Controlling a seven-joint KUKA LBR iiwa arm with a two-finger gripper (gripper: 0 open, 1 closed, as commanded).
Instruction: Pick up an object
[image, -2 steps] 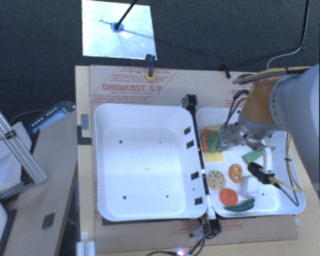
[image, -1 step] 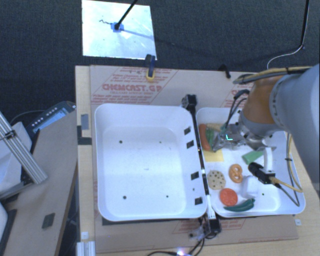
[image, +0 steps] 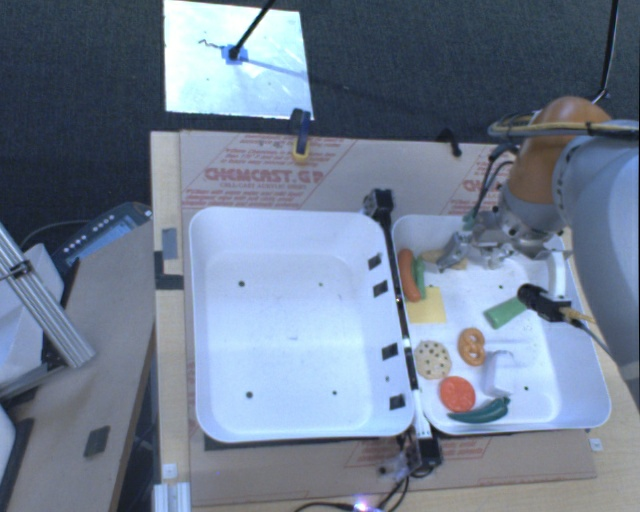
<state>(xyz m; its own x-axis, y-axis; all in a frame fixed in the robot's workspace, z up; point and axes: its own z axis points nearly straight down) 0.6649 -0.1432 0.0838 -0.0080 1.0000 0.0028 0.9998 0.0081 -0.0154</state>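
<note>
My gripper (image: 455, 254) hangs over the back of the right bin (image: 575, 375), at the end of the grey arm coming in from the right. Just left of it, along the bin's left wall, lie an orange-red sausage shape (image: 407, 275) and a small green piece (image: 420, 272). A yellow square (image: 428, 306) lies in front of them. A green block (image: 504, 312) sits mid-bin, below the gripper. Nearer the front are a pretzel (image: 471, 345), a round cookie (image: 432, 358), a white block (image: 497, 373), a red disc (image: 458, 392) and a green pod (image: 482, 409).
The left bin (image: 200, 300) stands beside the right one, joined along a black-clipped divider (image: 395, 320). Both rest on a cardboard sheet (image: 260, 175). A reflective panel (image: 235, 60) lies beyond the bench.
</note>
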